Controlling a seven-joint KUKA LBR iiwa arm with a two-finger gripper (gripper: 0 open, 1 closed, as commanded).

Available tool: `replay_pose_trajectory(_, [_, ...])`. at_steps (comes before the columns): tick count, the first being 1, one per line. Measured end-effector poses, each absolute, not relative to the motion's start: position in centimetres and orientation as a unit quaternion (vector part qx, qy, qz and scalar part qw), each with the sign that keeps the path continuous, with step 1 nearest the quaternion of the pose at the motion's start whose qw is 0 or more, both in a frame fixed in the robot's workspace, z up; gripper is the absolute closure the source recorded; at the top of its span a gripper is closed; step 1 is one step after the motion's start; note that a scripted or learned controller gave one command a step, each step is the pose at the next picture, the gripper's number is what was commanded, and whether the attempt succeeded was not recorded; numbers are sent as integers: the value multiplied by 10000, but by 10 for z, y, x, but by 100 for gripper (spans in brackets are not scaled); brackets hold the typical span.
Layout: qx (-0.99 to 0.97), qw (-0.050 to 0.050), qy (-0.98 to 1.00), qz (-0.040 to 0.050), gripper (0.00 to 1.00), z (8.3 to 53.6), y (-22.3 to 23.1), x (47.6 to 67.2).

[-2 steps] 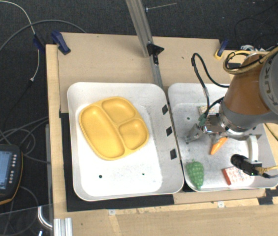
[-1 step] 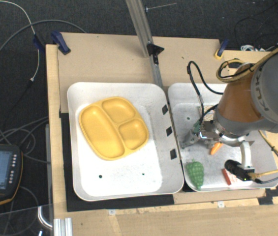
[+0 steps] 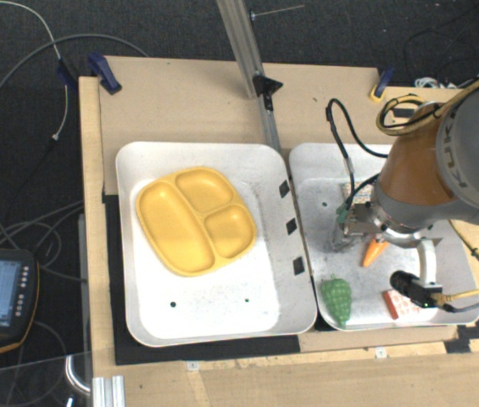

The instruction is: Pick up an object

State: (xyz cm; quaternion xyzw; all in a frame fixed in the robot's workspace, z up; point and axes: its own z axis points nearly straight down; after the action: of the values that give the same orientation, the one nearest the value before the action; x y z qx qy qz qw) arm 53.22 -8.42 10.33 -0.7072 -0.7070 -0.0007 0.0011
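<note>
Hovering low over the right bin (image 3: 324, 176), I am bringing my pincer (image 3: 347, 231) down beside the orange carrot-like piece (image 3: 375, 252). Whether it is apart or together I cannot tell. To grip cleanly, I am judging it wise to centre over it, avoiding the green toy (image 3: 336, 299).

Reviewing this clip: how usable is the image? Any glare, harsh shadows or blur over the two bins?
Camera view: lighting is even and soft. The white bins look bright but keep their speckled texture, so no real blowout. The yellow divided plate is sharp, with mild sheen. Shadow falls under the arm around the gripper, dimming that spot. The orange carrot-like piece and green object are small and slightly soft.
</note>
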Motion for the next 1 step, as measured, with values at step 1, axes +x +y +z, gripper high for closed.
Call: replay_pose_trajectory(1, [-7063,-31,-7079,-25,100,164,-81,541])
